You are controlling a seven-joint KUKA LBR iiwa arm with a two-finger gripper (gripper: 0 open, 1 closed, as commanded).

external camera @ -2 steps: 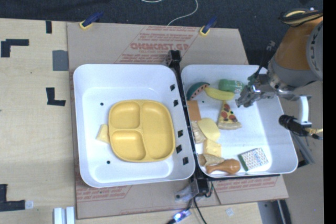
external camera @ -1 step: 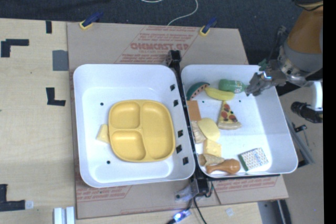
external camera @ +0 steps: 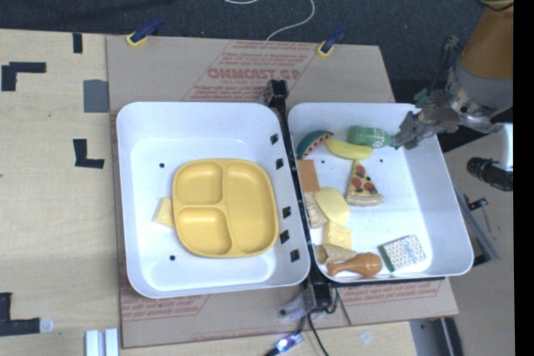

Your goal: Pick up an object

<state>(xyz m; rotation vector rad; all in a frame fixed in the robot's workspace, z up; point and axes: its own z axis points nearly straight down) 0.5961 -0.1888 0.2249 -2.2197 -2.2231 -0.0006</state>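
Cardboard-topped bench, two white bins side by side. Landmark: yellow divided plate [external camera: 225, 207] in the left bin [external camera: 142, 129]. Gripper [external camera: 406, 137] hangs right of the plate, at the right bin's [external camera: 434, 213] far rim; can't tell its opening. Banana [external camera: 348, 148], pizza slice [external camera: 363, 186], drumstick [external camera: 355, 266] lie right of the plate, untouched.

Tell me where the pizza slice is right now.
The pizza slice lies in the right bin, near its middle, just below the banana and right of the pale yellow piece.
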